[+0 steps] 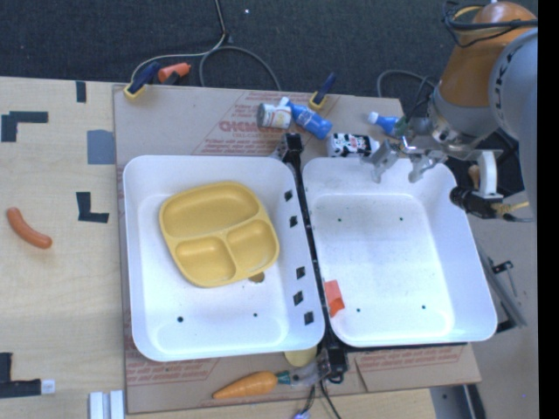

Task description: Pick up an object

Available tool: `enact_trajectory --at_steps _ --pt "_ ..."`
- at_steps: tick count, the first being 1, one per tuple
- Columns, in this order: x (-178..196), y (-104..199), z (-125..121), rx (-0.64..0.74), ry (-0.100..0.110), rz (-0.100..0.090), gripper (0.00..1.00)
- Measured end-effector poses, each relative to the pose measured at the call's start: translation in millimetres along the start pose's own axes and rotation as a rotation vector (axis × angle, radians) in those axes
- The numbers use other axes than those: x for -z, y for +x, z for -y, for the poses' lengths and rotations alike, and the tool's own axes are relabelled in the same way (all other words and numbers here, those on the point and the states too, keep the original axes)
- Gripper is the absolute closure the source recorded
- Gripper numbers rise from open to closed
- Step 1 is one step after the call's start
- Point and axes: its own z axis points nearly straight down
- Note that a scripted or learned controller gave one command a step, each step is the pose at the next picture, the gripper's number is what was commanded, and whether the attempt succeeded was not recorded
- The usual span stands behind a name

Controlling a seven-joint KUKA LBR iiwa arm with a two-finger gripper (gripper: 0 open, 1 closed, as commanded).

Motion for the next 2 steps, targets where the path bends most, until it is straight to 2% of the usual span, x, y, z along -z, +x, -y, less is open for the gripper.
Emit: enact_trajectory --at_steps 1,2 --pt "-23 69 109 0.002 0.011 -0.005 0.00" --pt "-2 118 79 0.006 -0.003 -0.002 0.00"
